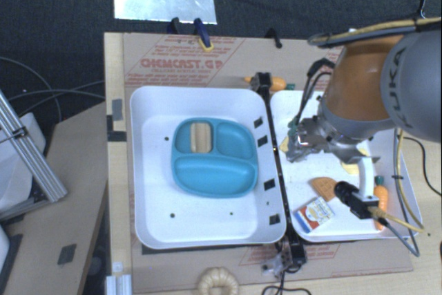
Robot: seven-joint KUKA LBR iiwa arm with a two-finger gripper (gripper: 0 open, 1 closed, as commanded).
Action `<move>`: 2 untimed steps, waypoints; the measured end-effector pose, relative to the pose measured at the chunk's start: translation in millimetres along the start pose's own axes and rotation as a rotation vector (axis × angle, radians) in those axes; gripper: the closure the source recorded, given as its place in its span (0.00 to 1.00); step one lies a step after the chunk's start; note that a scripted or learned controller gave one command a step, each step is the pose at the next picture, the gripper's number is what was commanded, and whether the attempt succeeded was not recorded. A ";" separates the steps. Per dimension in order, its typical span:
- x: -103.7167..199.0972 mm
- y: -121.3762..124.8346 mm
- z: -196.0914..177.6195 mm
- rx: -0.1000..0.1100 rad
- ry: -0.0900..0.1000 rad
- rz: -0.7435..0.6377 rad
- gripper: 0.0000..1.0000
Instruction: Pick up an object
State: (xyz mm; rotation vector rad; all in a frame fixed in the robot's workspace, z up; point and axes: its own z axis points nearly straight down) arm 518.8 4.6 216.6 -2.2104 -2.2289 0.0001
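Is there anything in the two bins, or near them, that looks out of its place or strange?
One thing stands out: a beige ring-shaped object lies outside both bins, on the bench at the front edge. Inside the left white bin, the blue divided plate sits level with a tan block in one compartment.

The arm [373, 79] hides much of the right bin [304, 183] and is cut off at the right edge.

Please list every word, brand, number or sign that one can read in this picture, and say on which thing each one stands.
"CHEMCAST GP": red print on the brown protective sheet above the left bin.
"KUKA", partly cut off: on the grey arm.
Small packet in the right bin: print too small to read.
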 end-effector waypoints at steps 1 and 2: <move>-6.7 0.7 1.1 -0.002 -0.001 0.007 1.00; -10.8 -12.9 -5.4 -0.002 -0.001 0.007 1.00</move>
